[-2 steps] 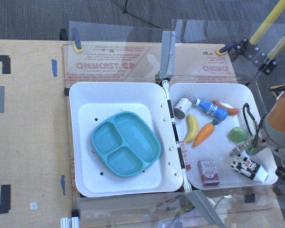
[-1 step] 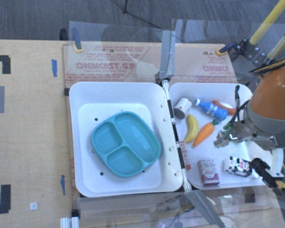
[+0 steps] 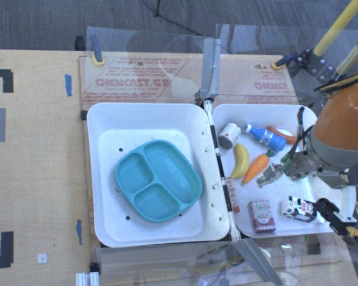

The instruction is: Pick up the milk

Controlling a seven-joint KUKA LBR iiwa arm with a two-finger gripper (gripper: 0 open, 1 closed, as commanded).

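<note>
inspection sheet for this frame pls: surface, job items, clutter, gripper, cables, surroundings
Surface: two white bins, left bin and right bin, on a wooden bench.
Job's things: milk, cow-patterned carton lying near the right bin's front right corner.
Clutter: teal plate in left bin; banana, carrot, blue bottle, white cup, red packet in right bin.
Grippers: gripper beside the carrot, above and left of the milk.
Cables: black cable on the floor.
Surroundings: grey carpet.
</note>
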